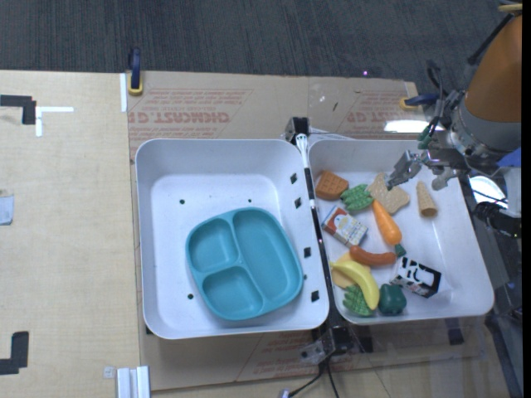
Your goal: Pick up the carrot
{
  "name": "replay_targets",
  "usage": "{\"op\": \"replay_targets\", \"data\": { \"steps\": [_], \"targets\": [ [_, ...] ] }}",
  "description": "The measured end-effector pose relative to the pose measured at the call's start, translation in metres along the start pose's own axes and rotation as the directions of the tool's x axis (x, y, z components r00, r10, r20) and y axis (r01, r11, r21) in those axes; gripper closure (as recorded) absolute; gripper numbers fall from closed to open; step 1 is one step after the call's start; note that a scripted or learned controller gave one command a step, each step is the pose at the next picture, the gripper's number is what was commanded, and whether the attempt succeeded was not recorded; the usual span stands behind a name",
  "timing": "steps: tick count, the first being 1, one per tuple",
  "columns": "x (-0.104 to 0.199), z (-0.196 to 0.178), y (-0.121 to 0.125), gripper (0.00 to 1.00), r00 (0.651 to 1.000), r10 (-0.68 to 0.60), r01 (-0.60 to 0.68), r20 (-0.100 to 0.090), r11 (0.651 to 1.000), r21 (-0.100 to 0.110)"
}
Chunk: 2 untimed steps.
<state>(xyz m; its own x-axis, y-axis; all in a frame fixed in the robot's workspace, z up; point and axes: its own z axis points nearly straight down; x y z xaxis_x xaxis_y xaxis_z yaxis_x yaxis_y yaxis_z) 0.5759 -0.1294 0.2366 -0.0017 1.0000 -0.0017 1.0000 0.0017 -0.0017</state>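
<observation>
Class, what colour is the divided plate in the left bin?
Teal blue: the divided plate shows clearly in the camera view.

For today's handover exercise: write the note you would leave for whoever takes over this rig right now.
Gripper: over the back of the right bin, above the cracker; nothing between its fingers.
Carrot: lying in the right bin among the other toy foods, between the cracker and the sausage, untouched.
Left bin: holds the blue tray.
Done: nothing lifted yet.
Left: move to the carrot, grasp it, lift.
</observation>
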Motion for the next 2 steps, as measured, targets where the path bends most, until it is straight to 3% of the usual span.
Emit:
{"op": "replay_targets", "data": {
  "steps": [1, 2],
  "targets": [
    [0.0321, 0.1261, -0.0009, 0.00, 0.997, 0.073, -0.073, 0.003, 0.997, -0.014],
    [0.0322, 0.1210, -0.0027, 1.00, 0.997, 0.077, -0.077, 0.000, 0.997, -0.004]
  ]
}}
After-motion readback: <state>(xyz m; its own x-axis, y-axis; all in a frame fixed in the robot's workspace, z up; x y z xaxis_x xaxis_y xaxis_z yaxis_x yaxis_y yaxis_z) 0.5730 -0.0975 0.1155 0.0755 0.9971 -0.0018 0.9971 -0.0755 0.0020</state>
